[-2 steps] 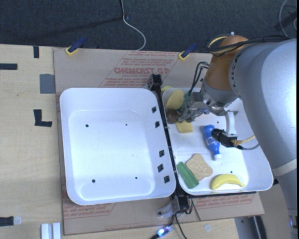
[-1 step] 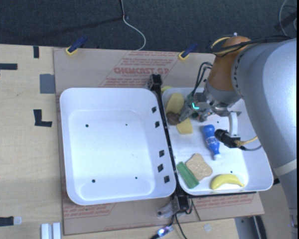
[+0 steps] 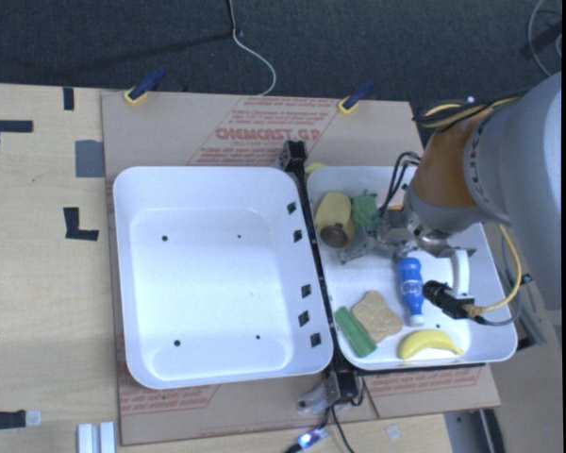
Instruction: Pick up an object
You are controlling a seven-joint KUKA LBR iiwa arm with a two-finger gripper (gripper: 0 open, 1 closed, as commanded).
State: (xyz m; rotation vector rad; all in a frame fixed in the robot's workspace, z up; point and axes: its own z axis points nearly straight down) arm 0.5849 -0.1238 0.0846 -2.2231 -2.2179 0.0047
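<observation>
Objects for the pick are gathered in the right bin (image 3: pixel 495 347), and the gripper (image 3: pixel 377 241) is seen low among them, near the bin's upper middle. How far it is spread cannot be told from this slanted view, since the wrist and its cabling cover most of it, and nothing can be confirmed as held.

Just beside the gripper, toward the divider, a yellow cylinder with a brown end (image 3: pixel 332 217) is lying, with a green leafy piece (image 3: pixel 364 210) touching or nearly touching it on the arm's side. Either of these is judged the likely target, though which one cannot be settled.

Nearer the camera a blue bottle with a white cap (image 3: pixel 410 288) is lying close under the wrist. Beyond it a tan bread-shaped piece (image 3: pixel 377 315) is resting against a green stick (image 3: pixel 355 331), and a banana (image 3: pixel 429 344) is set at the bin's near edge. The left bin (image 3: pixel 132 196) is standing alongside, touching the right one along the black divider.

For the step to be done well, one item should be centred under the gripper before closing, and its neighbour kept out of the closing path. The cylinder is expected to roll if nudged off-centre, so a grasp across its round body is advised. A slow, straight lift is then called for, with the bottle left undisturbed.
</observation>
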